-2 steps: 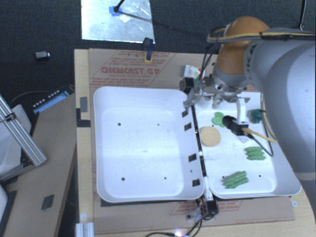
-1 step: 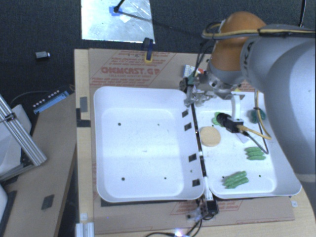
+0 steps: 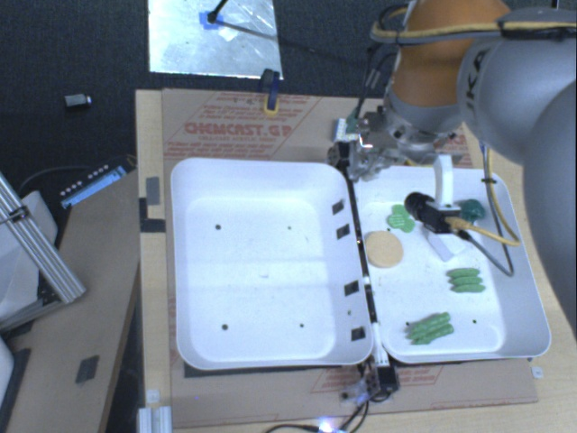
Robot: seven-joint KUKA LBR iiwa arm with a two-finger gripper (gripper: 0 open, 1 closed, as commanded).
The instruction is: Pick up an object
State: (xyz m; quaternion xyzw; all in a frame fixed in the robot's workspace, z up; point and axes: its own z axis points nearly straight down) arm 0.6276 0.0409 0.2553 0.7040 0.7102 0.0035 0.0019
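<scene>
The left bin [image 3: 194, 269] lies to the left of the tan disc [image 3: 386, 249], across the seam where the two bins meet. The gripper [image 3: 356, 159] hangs over the far end of that seam, up and slightly left of the disc and well apart from it. Whether it is open or closed cannot be told from this angle, and nothing shows in its grasp.

The disc lies flat in the right bin [image 3: 527, 327], near that bin's left wall. Just up and right of the disc sits a leafy green piece [image 3: 400, 218]. Farther right of the disc, on about the same line as the leafy one, is a teal piece [image 3: 471, 210]. A green pod bundle [image 3: 466, 280] lies to the right of the disc and a little below it. A second pod bundle [image 3: 430, 329] lies below the disc and slightly right.

The step in hand looks like the approach, with no object picked yet. To do it well, the gripper should leave the seam and centre itself over one thing right of the disc. The disc is thin and close to the wall, so it is probably a poor choice. Either pod bundle has bare floor around it, and closing across its narrow width should work best.

Counted, there are two bins, one gripper, one disc, one leafy piece, one teal piece and two pod bundles, which makes five things to pick from.
</scene>
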